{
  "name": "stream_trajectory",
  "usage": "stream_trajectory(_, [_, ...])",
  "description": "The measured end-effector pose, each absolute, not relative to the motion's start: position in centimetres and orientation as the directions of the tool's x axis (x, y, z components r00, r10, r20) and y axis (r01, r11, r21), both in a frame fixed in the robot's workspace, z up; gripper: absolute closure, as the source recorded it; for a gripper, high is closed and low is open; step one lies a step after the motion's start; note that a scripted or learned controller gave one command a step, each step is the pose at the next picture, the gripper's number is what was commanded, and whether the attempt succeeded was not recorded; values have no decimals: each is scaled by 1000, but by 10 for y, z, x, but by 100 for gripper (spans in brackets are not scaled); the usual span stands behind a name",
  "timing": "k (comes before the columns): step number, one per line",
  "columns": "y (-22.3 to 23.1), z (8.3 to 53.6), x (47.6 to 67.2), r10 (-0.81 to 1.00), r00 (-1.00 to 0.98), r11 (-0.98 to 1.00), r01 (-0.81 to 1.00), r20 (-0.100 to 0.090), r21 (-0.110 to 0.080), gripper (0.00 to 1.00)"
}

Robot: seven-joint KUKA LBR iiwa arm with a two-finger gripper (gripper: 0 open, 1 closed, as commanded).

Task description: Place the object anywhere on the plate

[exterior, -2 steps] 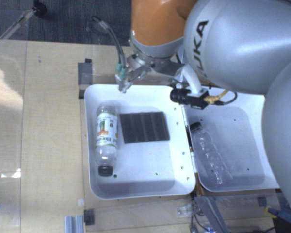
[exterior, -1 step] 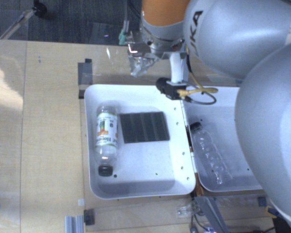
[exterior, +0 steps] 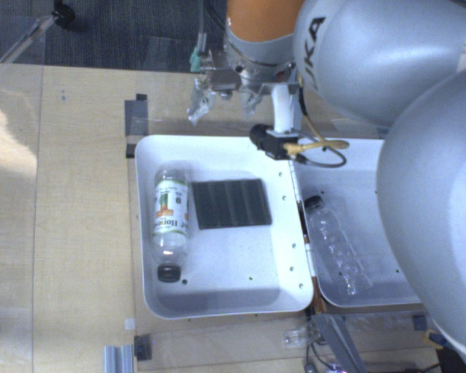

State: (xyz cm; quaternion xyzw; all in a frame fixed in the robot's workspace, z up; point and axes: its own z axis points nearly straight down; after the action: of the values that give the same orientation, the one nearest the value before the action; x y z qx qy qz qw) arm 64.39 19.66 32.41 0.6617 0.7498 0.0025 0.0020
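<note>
Gripper [exterior: 221,103] spread, holding nothing, above left bin's [exterior: 217,301] top rim; labelled bottle [exterior: 171,220] beside dark ribbed plate [exterior: 231,203].

Two shallow white bins, the left bin [exterior: 287,231] and the right bin [exterior: 373,179], sat side by side on a pale wooden surface [exterior: 70,224], dark carpet [exterior: 116,18] stretching beyond its far edge.

The tabletop [exterior: 70,231] is pale wood with a light grain. Behind its far edge lies a dark grey carpet floor [exterior: 116,18]. On that floor, at the upper left, stands a thin stand leg with a black foot [exterior: 62,10]. A bright glare [exterior: 8,142] falls on the left side of the tabletop.
</note>
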Motion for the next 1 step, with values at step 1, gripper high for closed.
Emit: stream_trajectory(1, [210, 261, 638, 995, 101, -101, 995, 1, 2, 0])
